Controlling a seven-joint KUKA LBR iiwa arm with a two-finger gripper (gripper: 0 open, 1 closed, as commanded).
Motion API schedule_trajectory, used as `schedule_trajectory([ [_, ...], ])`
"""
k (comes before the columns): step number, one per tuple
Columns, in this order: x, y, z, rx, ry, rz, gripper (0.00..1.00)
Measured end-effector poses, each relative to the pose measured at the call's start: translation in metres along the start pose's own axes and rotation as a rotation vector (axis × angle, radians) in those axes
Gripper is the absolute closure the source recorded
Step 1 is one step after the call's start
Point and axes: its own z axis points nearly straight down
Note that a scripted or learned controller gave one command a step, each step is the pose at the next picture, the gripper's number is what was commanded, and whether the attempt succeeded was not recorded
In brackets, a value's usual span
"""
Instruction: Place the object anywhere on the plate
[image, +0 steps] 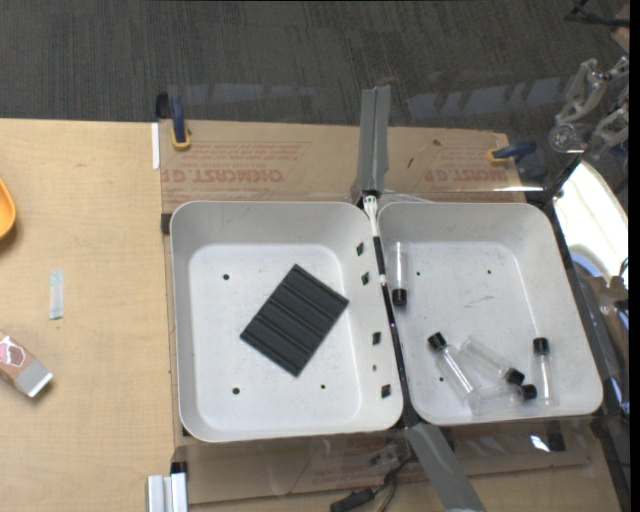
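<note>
A black ribbed rectangular plate (295, 320) lies flat and turned at an angle in the middle of the left bin (190, 300). Several clear plastic tubes with black caps lie in the right bin (560, 260). One tube (396, 272) rests along that bin's left wall. Another tube (452, 366) lies near the front middle. The others (500, 385) cluster at the front right. My gripper (590, 100) hangs at the top right of the view, beyond the right bin's far right corner, well away from the tubes and the plate.
A shiny part of the arm (592, 222) runs along the right bin's right side. On the wooden bench to the left lie a small grey strip (56, 295), a block (24, 367) and an orange item (5, 215). Clamps (178, 130) hold the cardboard behind the bins.
</note>
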Motion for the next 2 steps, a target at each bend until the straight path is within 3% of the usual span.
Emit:
schedule_trajectory([
  [1, 0.019, -0.034, 0.000, -0.001, 0.000, -0.188, 1.00],
  [2, 0.027, -0.049, 0.000, 0.000, 0.000, -0.349, 1.00],
])
